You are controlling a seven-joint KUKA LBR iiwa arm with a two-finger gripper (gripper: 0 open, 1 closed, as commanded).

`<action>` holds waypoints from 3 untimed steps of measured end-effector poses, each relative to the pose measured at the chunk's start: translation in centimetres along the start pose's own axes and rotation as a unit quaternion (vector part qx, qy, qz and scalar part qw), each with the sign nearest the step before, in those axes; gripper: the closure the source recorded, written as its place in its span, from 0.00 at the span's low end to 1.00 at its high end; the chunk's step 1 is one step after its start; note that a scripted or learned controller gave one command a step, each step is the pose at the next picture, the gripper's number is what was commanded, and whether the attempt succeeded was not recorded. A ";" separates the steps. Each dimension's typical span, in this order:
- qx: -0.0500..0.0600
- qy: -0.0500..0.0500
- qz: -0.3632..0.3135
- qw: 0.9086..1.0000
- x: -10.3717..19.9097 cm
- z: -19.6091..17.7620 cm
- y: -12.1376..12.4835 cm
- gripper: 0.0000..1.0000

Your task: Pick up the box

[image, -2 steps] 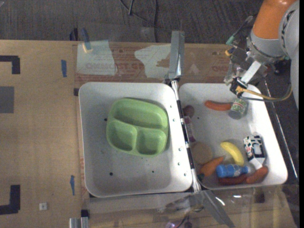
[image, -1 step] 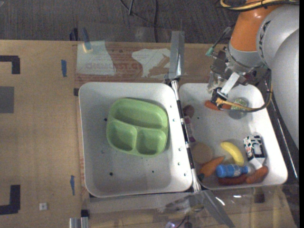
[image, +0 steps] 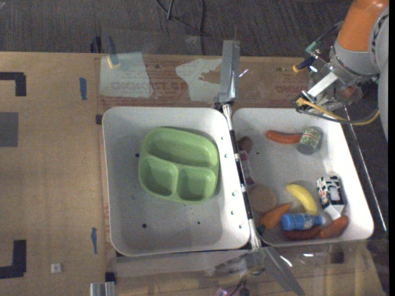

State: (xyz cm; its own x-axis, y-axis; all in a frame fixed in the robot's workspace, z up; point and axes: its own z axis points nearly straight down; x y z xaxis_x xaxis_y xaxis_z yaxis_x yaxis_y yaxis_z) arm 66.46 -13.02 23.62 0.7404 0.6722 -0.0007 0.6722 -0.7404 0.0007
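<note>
My arm (image: 364,17) hangs over the far right corner of the right bin (image: 361,193), gripper (image: 318,97) just above the rim, touching nothing. Can't tell how far it's open from this angle, and I see nothing held in it.

Biggest things first: left bin (image: 117,184) sits well off to my left w/ a green divided plate (image: 179,164) in it, not my concern. Right bin below me holds the clutter. The box (small carton, black-and-white cow print) (image: 330,193) lies toward the near right side, well apart from the gripper, down and slightly right of it.

Risks, as I judge them: the box is hemmed in. Banana (image: 302,197) just to its left, blue bottle (image: 300,221) and a sausage (image: 334,227) just beyond it, bin wall close on the other side. A sloppy descent could clip the wall or pinch a neighbour instead. Carton lies tilted, so it may slip. Closer to me: green can (image: 310,139) and carrot (image: 282,137), easy to bump on the way.
</note>
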 end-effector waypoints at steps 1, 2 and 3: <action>0.000 0.000 -0.003 1.000 0.2 -1.0 -0.1 1.00; 0.000 0.000 -0.006 1.000 -5.7 -18.8 3.4 1.00; 0.001 0.000 -0.096 0.995 -7.7 -13.4 1.3 1.00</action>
State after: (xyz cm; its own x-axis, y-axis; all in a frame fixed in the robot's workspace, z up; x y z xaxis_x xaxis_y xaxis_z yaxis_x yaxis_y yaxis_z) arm 61.64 -19.14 37.06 0.5985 0.8011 -0.0013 0.8011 -0.5985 -0.0020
